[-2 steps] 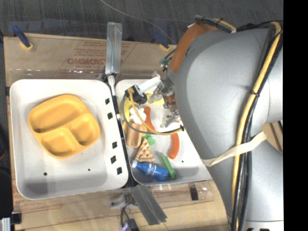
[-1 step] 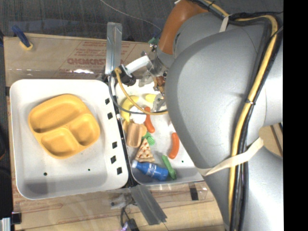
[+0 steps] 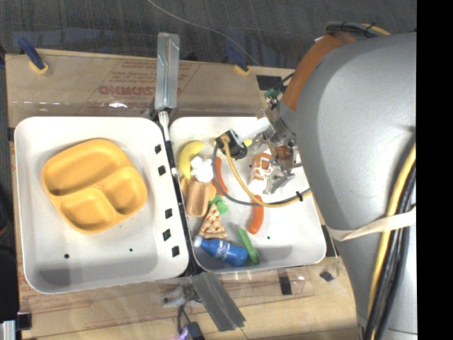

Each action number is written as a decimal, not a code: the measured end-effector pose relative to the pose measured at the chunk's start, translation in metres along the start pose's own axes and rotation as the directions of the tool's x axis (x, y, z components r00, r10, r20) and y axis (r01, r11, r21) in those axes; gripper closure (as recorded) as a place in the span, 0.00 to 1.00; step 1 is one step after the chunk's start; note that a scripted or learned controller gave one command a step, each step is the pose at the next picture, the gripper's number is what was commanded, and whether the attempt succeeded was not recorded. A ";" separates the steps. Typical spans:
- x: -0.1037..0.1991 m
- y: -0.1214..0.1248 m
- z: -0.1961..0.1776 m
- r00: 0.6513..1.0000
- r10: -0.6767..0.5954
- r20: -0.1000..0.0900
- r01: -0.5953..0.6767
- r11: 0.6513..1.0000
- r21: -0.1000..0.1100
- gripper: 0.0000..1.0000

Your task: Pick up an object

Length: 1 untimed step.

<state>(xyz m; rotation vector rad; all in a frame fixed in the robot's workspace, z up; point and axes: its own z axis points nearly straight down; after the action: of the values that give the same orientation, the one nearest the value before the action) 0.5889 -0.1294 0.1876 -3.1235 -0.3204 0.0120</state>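
Note:
My gripper (image 3: 274, 174) hangs over the right part of the right bin (image 3: 301, 243), below the grey arm with its orange band (image 3: 311, 66). Right beside it, on its left, lies a small white and orange box (image 3: 260, 166); whether they touch I cannot tell. Several other toys lie in this bin: a yellow round fruit (image 3: 187, 154), a tan cylinder (image 3: 197, 196), a pizza slice (image 3: 211, 223), a blue bottle (image 3: 221, 251), a green piece (image 3: 247, 246) and an orange carrot-like stick (image 3: 255, 217).
The left bin (image 3: 35, 261) holds a yellow divided tray (image 3: 93, 183). A yellow and black cable (image 3: 244, 190) loops across the right bin from the gripper. The arm's big grey body (image 3: 361, 154) hides the bin's right edge. A metal bar (image 3: 166, 73) stands between the bins.

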 end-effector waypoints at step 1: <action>-0.063 -0.035 0.054 1.000 -0.004 0.002 0.004 1.000 0.003 0.00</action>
<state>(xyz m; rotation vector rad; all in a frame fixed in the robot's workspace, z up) 0.5196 -0.1083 0.1337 -3.1197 -0.3263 0.0157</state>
